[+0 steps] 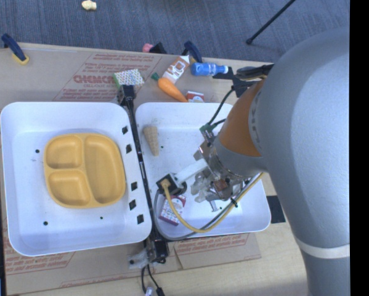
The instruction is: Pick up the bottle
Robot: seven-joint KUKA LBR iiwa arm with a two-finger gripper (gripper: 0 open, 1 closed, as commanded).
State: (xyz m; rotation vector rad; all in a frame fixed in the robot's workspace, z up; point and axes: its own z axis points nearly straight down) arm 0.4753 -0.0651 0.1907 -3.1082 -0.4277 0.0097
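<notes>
My gripper [212, 189] is low in the right bin [252, 217], near its front half, with the grey arm and orange wrist band [236, 128] covering much of the bin's right side. What lies straight under the gripper is hidden. Two bottle-like things lie outside the bins on the cardboard behind the right bin: a small white bottle with an orange label [177, 68] and a blue one [204, 69]. Both are well apart from the gripper.
In the right bin lie a tan cone [151, 139] at the back left and a small red-and-white packet [170, 209] at the front left. A yellow cable [190, 227] loops over the front. An orange carrot [170, 89] lies behind the bin. The left bin [18, 122] holds a yellow divided plate [84, 169].
</notes>
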